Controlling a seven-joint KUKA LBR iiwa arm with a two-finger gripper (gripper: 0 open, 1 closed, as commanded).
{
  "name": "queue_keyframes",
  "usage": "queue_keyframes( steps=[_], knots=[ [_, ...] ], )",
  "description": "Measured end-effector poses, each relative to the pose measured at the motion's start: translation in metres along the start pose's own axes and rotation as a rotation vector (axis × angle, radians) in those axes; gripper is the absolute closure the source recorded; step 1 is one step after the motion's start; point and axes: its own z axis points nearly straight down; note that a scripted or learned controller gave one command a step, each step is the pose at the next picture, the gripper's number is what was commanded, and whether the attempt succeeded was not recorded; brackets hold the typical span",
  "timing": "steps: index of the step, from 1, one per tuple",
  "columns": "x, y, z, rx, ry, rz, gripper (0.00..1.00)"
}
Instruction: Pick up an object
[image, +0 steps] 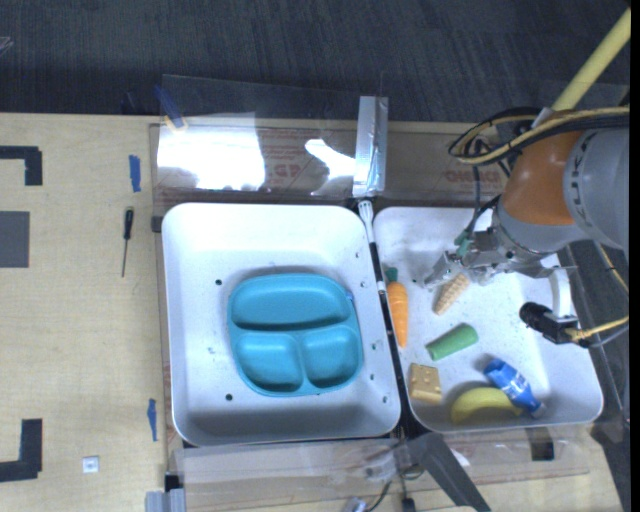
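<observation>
My gripper (466, 268) hangs low over the back of the right bin (585, 405), its fingers spread open. A yellow corn cob (451, 293) lies tilted just below it, its upper end close under the fingertips; whether they touch is unclear. Further forward lie an orange carrot (398, 311) against the bin's left wall, a green block (452, 341), a tan cheese wedge (424, 382), a yellow banana (478, 403) and a blue packet (513, 388).
The left bin (190, 250) holds a blue divided tray (293, 332). A metal divider (370, 150) stands behind the bins. Cables (490, 140) loop above the arm's orange band (540, 185), and a black connector (545, 320) juts over the right bin.
</observation>
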Motion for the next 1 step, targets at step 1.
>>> queue_keyframes(
  steps=[1],
  knots=[
    [0.0476, 0.0265, -0.0891, 0.002, 0.002, -0.014, 0.0]
  ],
)
